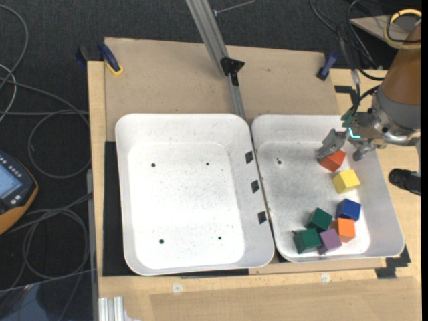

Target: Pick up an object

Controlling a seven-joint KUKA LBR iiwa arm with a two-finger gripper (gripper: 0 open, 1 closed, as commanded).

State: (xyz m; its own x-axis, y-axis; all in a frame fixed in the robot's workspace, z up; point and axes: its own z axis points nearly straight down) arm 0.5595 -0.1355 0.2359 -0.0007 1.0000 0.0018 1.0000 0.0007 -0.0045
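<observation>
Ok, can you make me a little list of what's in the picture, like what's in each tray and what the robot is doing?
left bin: nothing in it
right bin: seven small blocks
blocks: red block, yellow block, blue block, orange block, purple block, two green blocks
gripper: right above the red block, fingers either side of it
held for sure: can't tell

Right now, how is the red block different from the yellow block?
The red block sits right under the gripper, while the yellow block lies apart from it, nearer the bottom of the camera view. The red block is partly covered by the gripper; the yellow block shows fully. Both are small cubes in the right white bin, and look about the same size.
</observation>
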